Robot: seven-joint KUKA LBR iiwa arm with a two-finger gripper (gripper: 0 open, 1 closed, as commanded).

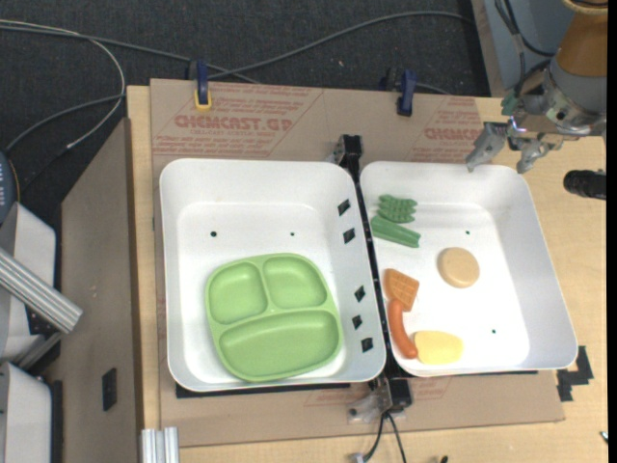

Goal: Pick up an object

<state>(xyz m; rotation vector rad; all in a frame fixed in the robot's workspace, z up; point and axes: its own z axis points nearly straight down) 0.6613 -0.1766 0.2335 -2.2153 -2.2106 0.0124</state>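
Observation:
My gripper (504, 155) hangs above the far right corner of the right bin (521, 210), fingers spread open with nothing between them. In that bin lie green bean pods (396, 220) at the far left, a round tan bun (459, 266) in the middle, an orange wedge (402, 286), a red-orange sausage (400, 329) along the left wall and a yellow piece (438, 346) at the near edge. All of them lie well below and left of the gripper.
The left bin (193, 210) holds a green divided plate (275, 314) in its near half. A black divider with clips (357, 258) runs between the bins. Cardboard (289, 114) backs the bins, held by two clamps (201, 83).

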